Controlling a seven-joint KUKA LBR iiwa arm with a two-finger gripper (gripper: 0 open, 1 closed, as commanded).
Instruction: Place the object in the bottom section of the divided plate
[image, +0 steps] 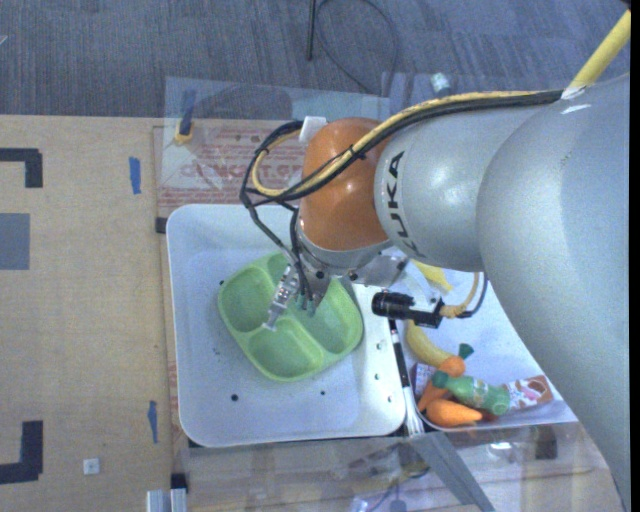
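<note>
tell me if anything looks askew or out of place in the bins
The green divided plastic plate sits rotated at a slant in the left white bin, not square with its walls. The toy food, a yellow banana and orange carrots, lies heaped in the right white bin. Nothing looks spilled or damaged.

The only readable lettering is the black maker's name "KUKA", its letters running vertically along the grey casing of the arm (470, 190) beside its orange band.
</note>
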